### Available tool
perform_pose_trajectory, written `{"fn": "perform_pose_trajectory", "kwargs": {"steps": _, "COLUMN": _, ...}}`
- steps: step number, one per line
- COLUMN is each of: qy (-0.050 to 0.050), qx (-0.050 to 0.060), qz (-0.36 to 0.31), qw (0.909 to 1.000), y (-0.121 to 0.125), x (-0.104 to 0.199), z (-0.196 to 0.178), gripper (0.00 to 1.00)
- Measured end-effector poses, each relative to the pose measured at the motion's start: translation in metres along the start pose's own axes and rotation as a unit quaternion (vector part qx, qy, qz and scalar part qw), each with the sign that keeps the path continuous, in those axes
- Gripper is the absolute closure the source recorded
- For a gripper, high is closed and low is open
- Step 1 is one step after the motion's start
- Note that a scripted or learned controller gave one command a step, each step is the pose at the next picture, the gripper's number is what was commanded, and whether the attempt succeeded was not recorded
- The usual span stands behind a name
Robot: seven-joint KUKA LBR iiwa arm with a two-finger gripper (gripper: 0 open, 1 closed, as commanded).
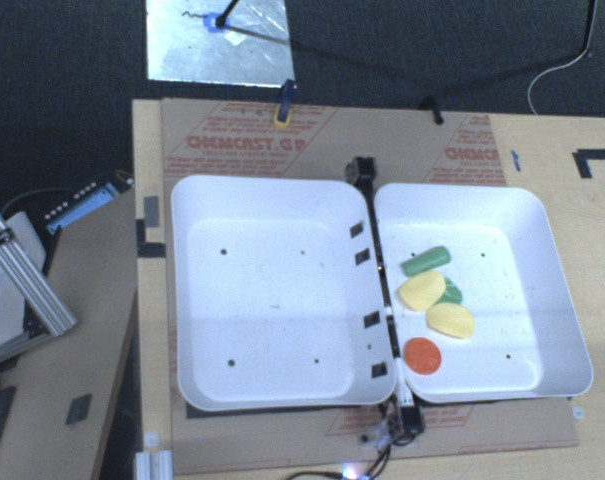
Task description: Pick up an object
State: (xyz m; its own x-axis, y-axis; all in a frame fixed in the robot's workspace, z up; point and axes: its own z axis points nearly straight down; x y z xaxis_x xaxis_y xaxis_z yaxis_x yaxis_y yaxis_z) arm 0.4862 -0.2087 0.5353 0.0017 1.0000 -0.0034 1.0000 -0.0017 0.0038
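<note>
Camera view, nearest edge first: in the right bin [560, 286], an orange-red disc [423, 356] lies close to the front wall. Just behind it sits a yellow lump [450, 320], then a second yellow piece [421, 291] touching a small green bit [452, 294]. Farther back lies a green cylinder [425, 260]. The left bin [197, 268] sits alongside, and a silvery plate [220, 28] lies beyond the bench.

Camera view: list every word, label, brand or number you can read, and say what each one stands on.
"CHEMCAST GP": red print on the brown sheet under the two white bins, legible at its upper left.
A second red print at the sheet's upper right looks like the same mark turned the other way; too blurred to read for certain.
Smaller red print by both marks and along the sheet's front edge: too small to read.
The bins and the objects in the right bin show no text.
</note>
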Motion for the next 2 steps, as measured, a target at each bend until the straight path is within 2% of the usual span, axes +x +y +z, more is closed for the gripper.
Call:
{"fn": "perform_pose_trajectory", "kwargs": {"steps": 1, "qy": 0.001, "qx": 0.0, "qz": -0.004, "qw": 1.0, "y": 0.001, "x": 0.039, "z": 0.0, "gripper": 1.0}}
{"fn": "perform_pose_trajectory", "kwargs": {"steps": 2, "qy": 0.001, "qx": 0.0, "qz": -0.004, "qw": 1.0, "y": 0.001, "x": 0.065, "z": 0.0, "gripper": 1.0}}
